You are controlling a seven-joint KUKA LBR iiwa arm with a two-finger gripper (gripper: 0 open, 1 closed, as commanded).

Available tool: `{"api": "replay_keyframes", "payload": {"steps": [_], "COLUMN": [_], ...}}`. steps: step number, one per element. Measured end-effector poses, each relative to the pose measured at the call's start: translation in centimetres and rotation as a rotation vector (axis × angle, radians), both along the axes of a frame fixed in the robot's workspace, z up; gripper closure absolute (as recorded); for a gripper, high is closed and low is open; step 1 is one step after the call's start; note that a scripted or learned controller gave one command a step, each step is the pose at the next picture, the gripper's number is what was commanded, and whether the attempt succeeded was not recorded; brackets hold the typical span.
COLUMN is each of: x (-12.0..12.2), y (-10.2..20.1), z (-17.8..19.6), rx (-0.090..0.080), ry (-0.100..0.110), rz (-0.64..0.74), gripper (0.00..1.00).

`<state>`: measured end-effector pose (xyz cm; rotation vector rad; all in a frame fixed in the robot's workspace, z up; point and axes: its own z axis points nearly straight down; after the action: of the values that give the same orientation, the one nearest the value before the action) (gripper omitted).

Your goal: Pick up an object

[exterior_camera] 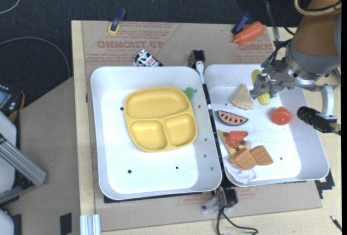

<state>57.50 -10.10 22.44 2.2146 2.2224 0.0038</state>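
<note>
Dark carpeted floor surrounds a plywood tabletop [162, 39] bearing two shallow white bins side by side.

Camera view. Left white bin [108, 163] holds a yellow three-compartment plastic plate [160, 117], with a small green piece [189, 92] touching its upper right rim. Right white bin [303, 158] holds the candidates for picking: a pale wedge-shaped toy [242, 98], a small yellow toy [263, 98] just beside it, a red round toy like a tomato [281, 115], a watermelon-slice toy [232, 117], a red-orange toy piece [235, 137], two brown cracker-like squares [252, 157] and a white crumpled item [242, 175] beneath them. The grey tool [261, 85] hangs low over the bin's upper part, directly above the yellow toy and near the wedge; its state cannot be told, since the wrist hides it.

Judged step: descent onto the yellow toy. To do it well, centre over that toy alone, keep clear of the touching wedge, descend fully before closing, and lift straight up, since a small rounded piece may slip or roll sideways.
</note>
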Motion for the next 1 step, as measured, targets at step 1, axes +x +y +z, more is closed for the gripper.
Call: {"api": "replay_keyframes", "payload": {"steps": [1], "x": [6.00], "y": [1.64], "z": [0.40], "rx": [0.000], "ry": [-0.003], "rz": [0.000], "gripper": [1.00]}}
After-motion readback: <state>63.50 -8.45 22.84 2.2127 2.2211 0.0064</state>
